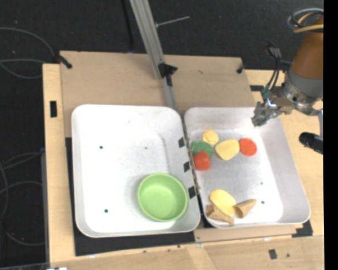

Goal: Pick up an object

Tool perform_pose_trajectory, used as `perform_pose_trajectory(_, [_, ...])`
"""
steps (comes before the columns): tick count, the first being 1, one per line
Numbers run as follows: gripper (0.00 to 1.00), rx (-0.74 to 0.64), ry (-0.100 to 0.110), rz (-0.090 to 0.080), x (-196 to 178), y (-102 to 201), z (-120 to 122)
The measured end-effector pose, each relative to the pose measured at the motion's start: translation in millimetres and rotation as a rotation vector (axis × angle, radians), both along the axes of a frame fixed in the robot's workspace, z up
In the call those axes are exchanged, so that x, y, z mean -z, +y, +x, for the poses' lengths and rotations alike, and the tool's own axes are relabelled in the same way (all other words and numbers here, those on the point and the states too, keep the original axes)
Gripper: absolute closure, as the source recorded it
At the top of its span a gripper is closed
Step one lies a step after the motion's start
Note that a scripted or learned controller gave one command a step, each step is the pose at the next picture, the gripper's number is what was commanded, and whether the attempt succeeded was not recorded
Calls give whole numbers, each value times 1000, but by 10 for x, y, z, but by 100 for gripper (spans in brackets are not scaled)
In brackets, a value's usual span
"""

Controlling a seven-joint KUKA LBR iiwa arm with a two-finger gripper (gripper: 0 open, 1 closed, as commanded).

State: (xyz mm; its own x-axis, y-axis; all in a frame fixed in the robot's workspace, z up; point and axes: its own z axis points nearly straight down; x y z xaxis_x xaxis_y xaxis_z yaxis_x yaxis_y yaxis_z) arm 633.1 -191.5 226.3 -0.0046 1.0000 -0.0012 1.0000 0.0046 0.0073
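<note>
The grey end effector (261,116) was seen over the right shallow white bin's (281,151) far edge. Its state could not be told. A round red toy (248,147) lay nearby.

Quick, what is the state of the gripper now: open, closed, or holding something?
Gripper: open or closed cannot be told; it sits over the upper right edge of the right bin, with no object seen between its fingers.
</note>
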Motion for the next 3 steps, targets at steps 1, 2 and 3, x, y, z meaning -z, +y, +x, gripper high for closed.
perform_pose_trajectory(1, [100, 0, 7, 0, 42, 417, -199])
perform_pose_trajectory(2, [100, 0, 8, 0, 113, 903, -348])
perform_pose_trajectory(3, [100, -3, 6, 4, 8, 1379, -417])
